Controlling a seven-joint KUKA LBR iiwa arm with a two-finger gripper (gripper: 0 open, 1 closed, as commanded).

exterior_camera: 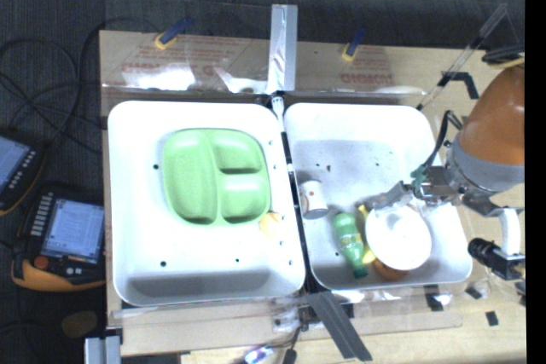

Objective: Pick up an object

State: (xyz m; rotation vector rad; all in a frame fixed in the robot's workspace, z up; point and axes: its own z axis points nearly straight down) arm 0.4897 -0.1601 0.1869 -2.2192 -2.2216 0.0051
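The right bin (367,141) holds a cluster of objects near its front. A green bottle (348,241) lies lengthwise, with a small yellow piece (367,254) by its side. A round white bowl (397,239) rests partly over an orange item (391,271). A small white cup with a red label (312,199) lies near the divider. My gripper (386,198) reaches in from the right, low over the bin, just above the white bowl's far rim and right of the green bottle. Nothing is visibly held in it.
The left bin (136,183) carries a green divided plate (215,175) and a small yellow object (270,222) at its right wall. The grey wrist and orange band (499,128) hang over the right bin's right edge. Cables and devices lie left of the bench.
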